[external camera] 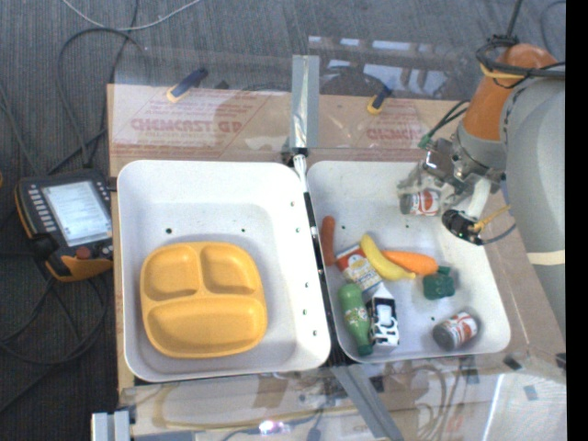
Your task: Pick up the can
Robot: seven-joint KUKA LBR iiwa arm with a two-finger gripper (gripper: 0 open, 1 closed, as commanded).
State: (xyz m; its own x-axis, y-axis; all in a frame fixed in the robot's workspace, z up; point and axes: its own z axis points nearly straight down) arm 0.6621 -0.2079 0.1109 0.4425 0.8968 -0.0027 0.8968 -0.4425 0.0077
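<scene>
A can [455, 330] lies on its side near the front right corner of the right bin [496, 288]. Left of it are a black-and-white carton [385, 322] and a green bottle [354, 313]; behind those lie a banana [383, 259], a carrot [412, 262], a green toy [439, 284] and a sausage [328, 238]. The end effector [432, 194] is pinching a second can [424, 201] at the bin's back edge. A yellow tray [202, 298] sits in the left bin [156, 191].
</scene>
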